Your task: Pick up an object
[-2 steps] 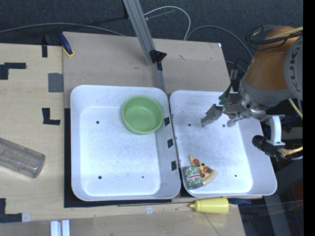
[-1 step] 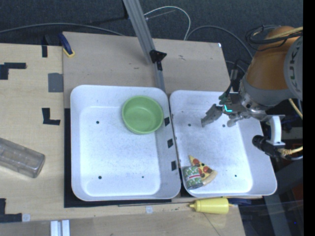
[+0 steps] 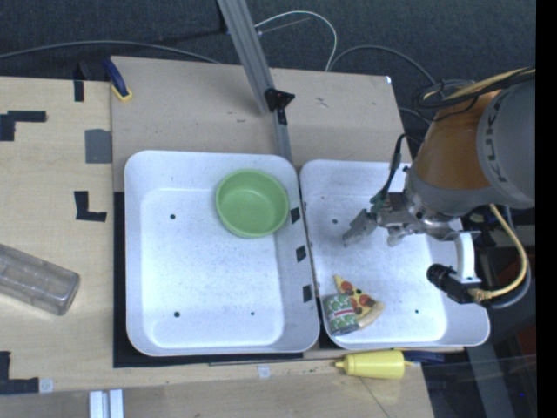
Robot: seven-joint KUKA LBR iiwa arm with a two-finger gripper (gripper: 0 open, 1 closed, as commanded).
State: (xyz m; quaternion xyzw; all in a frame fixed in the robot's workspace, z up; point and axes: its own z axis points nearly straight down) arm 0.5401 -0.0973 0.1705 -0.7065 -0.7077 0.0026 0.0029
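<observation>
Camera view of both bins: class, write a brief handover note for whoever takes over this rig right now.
Gripper: open, holding nothing, hovering over the right bin, upper middle.
Things: green bowl in the left bin, upper right area. Pizza slice toy and small printed packet at the right bin's lower left corner. Yellow bottle on the bench below the right bin.
Done: nothing picked up.
Left: choose an object, descend, grasp, lift.

One fixed camera looks down at a slant from above, both bins [image 3: 209, 338] mid-frame, the arm [image 3: 474, 151] entering at right.
</observation>
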